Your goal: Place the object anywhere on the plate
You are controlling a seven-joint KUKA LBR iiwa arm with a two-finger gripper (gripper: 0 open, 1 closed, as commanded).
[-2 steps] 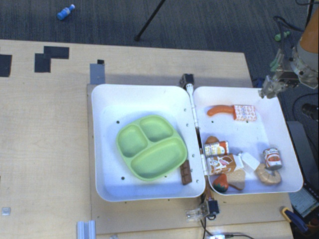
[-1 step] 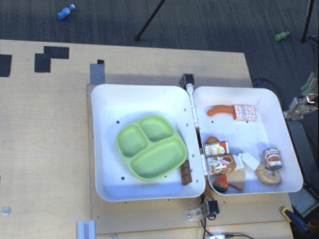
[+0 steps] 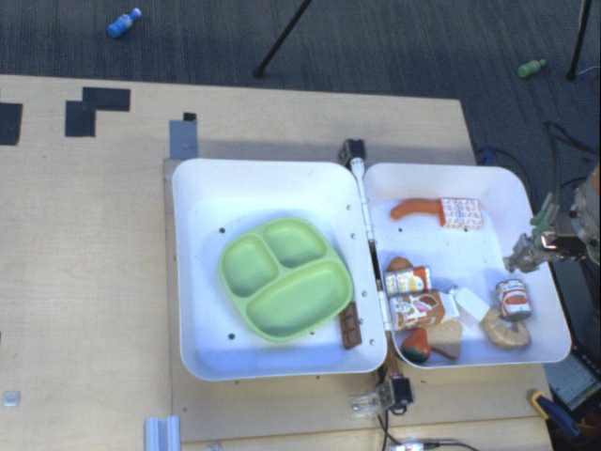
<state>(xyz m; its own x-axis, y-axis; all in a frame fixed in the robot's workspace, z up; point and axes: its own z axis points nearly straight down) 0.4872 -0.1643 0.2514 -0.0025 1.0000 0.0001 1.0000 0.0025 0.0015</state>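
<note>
A light green divided plate point(image 3: 285, 277) lies in the left white bin point(image 3: 202, 252); nothing rests on it. The right bin point(image 3: 498, 191) holds several small items: an orange sausage point(image 3: 416, 209), a red-and-white patterned packet point(image 3: 461, 212), two small cartons point(image 3: 409, 281) point(image 3: 420, 309), a white block point(image 3: 470, 302), a small can point(image 3: 513, 299), a round tan biscuit point(image 3: 505, 332), a bread-coloured piece point(image 3: 447, 338) and a red-and-green fruit point(image 3: 415, 346). My gripper point(image 3: 529, 250) hangs at the right bin's right rim, just above the can, with nothing seen in it.
A brown bar point(image 3: 349, 328) lies in the left bin beside the plate's lower right edge. A black clamp point(image 3: 353, 150) sits at the top of the divider between the bins. Tripod legs point(image 3: 291, 28) stand on the carpet beyond the bench.
</note>
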